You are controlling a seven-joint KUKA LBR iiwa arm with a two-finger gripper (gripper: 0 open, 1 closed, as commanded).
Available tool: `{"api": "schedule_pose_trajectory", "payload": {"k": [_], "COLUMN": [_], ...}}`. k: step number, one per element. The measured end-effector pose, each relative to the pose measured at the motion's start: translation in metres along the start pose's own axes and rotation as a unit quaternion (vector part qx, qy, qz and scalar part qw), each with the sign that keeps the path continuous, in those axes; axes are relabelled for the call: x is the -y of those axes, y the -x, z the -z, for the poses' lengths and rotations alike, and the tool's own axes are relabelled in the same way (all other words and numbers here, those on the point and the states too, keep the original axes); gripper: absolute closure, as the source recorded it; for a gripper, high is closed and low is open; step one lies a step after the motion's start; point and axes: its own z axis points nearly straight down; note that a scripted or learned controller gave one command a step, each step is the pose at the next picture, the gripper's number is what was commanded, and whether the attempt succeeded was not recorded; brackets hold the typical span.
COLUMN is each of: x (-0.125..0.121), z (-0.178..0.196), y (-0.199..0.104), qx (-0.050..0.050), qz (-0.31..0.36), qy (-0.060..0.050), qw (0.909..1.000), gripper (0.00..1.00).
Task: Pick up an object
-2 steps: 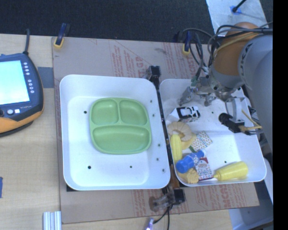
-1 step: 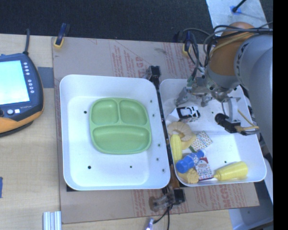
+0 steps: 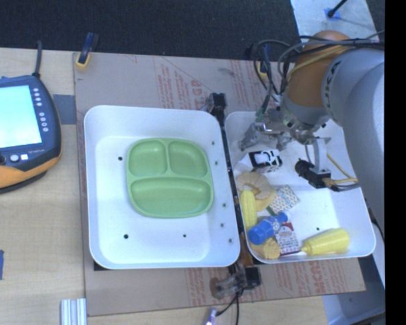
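Note:
My gripper [image 3: 281, 156] hangs over the far part of the right bin [image 3: 345, 208], open, one finger on each side of a small black-and-white toy [image 3: 265, 159] that lies on the bin floor. The fingers are not closed on the toy. Nearer the front of this bin lies a heap: a yellow corn cob [image 3: 247, 208], a blue toy [image 3: 262, 231], a yellow tapered piece [image 3: 326, 241], a patterned packet [image 3: 285, 198] and a pale crumpled item [image 3: 255, 181]. The grey arm with its orange band [image 3: 311, 70] covers the bin's far right corner.
The left bin [image 3: 108, 202] holds a green divided plate [image 3: 169, 177]. A control tablet [image 3: 17, 131] lies on the bench at far left. Cables [image 3: 267, 59] loop behind the wrist. A black clamp [image 3: 218, 103] sits between the bins' far ends.

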Motion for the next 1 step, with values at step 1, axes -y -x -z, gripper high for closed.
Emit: {"api": "schedule_pose_trajectory", "payload": {"k": [1], "x": [-0.0003], "z": [0.0003], "y": [0.0136], "qx": [0.000], "qz": [-0.001], "qy": [0.002], "qw": [1.0000], "gripper": [0.00]}}
